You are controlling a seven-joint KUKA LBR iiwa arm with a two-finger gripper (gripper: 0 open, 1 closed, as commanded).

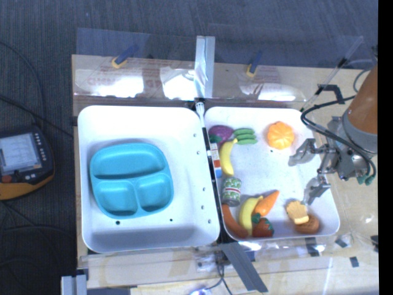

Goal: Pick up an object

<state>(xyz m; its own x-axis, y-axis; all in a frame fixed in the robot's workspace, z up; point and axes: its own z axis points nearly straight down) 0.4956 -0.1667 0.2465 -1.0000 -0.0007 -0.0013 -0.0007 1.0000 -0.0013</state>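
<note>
The right bin holds several toy foods. An orange pumpkin sits at its back, with a purple eggplant and green pods to its left. A yellow banana lies along the left wall above a small can. Along the front lie a sausage, a second banana, a carrot, a strawberry and a burger bun. My gripper hovers open over the bin's right side, above the bun, with nothing between its fingers.
The left bin holds a blue divided tray. A divider separates the two bins. A handheld pendant lies off the bench at left. Cables run near the arm at the right.
</note>
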